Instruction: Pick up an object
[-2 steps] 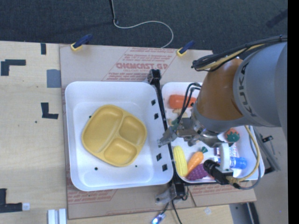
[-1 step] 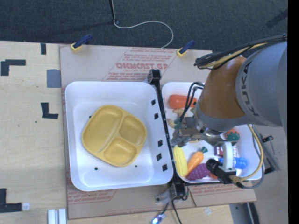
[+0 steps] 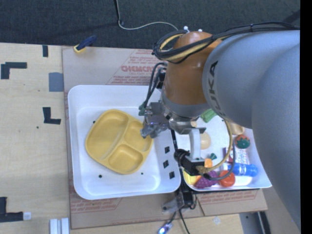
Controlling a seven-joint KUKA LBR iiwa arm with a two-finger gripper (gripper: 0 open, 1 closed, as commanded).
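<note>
a yellow divided tray (image 3: pixel 117 140) is seen lying flat in the left bin (image 3: pixel 73 130), a little turned, with its three compartments facing up. its right rim is met by the gripper (image 3: pixel 154 126), which is placed low at the wall between the two bins; whether the tray is touched or gripped cannot be told, and how far the gripper is spread cannot be told either, because it is much covered by the wrist. in the right bin (image 3: pixel 263 182) several small toys are gathered at the near side: a purple bunch of grapes (image 3: pixel 207 181), an orange piece (image 3: pixel 226 179) just beside it, and a blue bottle (image 3: pixel 243 169) lying on its side. further back a red fruit with a green top (image 3: pixel 242 142), a pale egg-shaped thing (image 3: pixel 204 140) and a green piece (image 3: pixel 208 115) are partly hidden by the grey arm (image 3: pixel 258 91). both bins are set on a cardboard sheet (image 3: pixel 122 67) on the wooden bench (image 3: pixel 29 145).
</note>
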